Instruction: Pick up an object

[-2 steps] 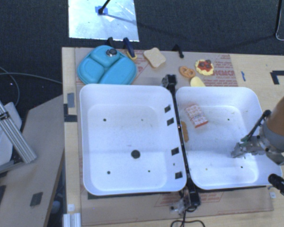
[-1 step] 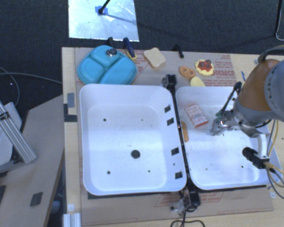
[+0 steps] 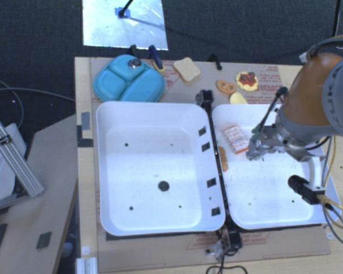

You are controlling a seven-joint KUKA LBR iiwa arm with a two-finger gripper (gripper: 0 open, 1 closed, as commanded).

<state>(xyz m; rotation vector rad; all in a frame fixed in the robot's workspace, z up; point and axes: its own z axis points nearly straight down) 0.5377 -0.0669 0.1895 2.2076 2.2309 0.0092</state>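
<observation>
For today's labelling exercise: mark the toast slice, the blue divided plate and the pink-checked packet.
toast slice (image 3: 187,69), camera view, middle of its top face
blue divided plate (image 3: 128,80), camera view, central ridge
pink-checked packet (image 3: 236,138), camera view, middle of its printed face

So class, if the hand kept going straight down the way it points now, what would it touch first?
Most likely the bare floor of the right bin. The hand points down just right of the pink-and-white packet, which seems to lie slightly off that line, though depth is hard to judge from this slanted view.

No legible text or labels
</observation>
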